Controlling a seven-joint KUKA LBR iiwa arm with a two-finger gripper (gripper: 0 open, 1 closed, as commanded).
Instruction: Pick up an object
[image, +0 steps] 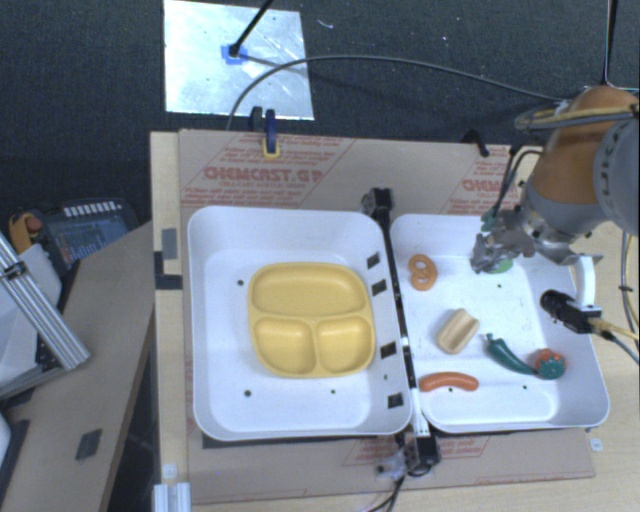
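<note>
The gripper (493, 258) hangs low over the right bin's (575, 405) far edge; whether its fingers are spread cannot be told. Pretzel (423, 271), bread (456, 330), sausage (449, 381) and green tool (520, 358) lie apart below. The cardboard (300, 170) reads "CHEMCAST".

The yellow three-compartment plastic tray (305, 318) takes up the middle of the left white bin (215, 300), leaving bare floor around its edges. In the right white bin (570, 405), toys crowd the centre and front (an orange ring (423, 271), tan block (456, 330), red sausage (448, 381)).
</note>
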